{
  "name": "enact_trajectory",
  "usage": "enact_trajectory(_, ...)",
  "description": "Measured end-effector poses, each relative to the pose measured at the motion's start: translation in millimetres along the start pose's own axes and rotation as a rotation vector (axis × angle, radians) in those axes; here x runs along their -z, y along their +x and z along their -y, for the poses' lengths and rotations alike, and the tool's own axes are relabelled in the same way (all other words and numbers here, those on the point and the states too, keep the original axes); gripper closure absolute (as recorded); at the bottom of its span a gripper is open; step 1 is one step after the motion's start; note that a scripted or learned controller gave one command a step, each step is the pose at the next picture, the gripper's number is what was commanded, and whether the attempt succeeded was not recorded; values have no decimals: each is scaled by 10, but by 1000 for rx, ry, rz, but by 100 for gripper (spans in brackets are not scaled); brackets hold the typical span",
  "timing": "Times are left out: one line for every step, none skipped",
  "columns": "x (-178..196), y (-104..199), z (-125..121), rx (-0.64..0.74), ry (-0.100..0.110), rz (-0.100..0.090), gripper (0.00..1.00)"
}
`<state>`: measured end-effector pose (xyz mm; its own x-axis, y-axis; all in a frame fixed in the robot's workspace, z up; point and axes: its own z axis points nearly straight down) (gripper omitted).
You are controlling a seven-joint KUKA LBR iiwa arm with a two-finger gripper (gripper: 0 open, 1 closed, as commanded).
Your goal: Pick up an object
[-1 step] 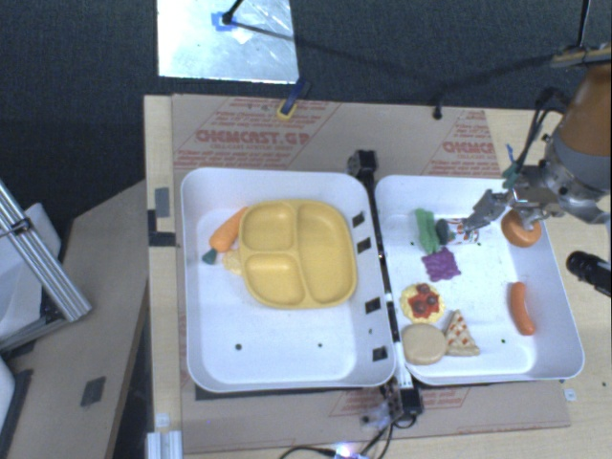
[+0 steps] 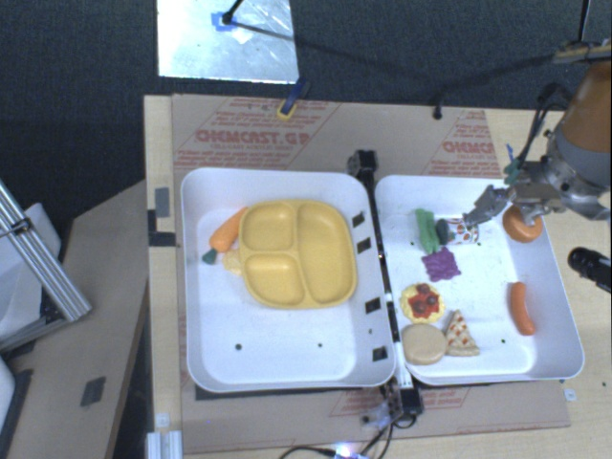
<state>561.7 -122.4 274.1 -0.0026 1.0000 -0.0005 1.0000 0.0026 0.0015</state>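
- Target: small checkered object in the right bin, at the claw tip, green piece beyond it.
- Claw state: you cannot tell from this angle.
- Advice: centre yourself over it, avoid purple piece just below.

The arm enters at three o'clock as a thick grey cylinder, its casing smooth and rounded, with a broad orange band around it toward one o'clock and a paler grey ring beneath that. Thin dark cables run along its upper side, and a small teal mark sits where the wrist narrows toward nine o'clock. From there the gripper tapers into a slim grey metal body, ending at a small tip patterned in red and white beside a dark part.
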Motion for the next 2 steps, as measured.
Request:
enact_trajectory(-524,95,51,-1,4,-1,0)
enact_trajectory(-1155,117,74,-2,6,-2,0)
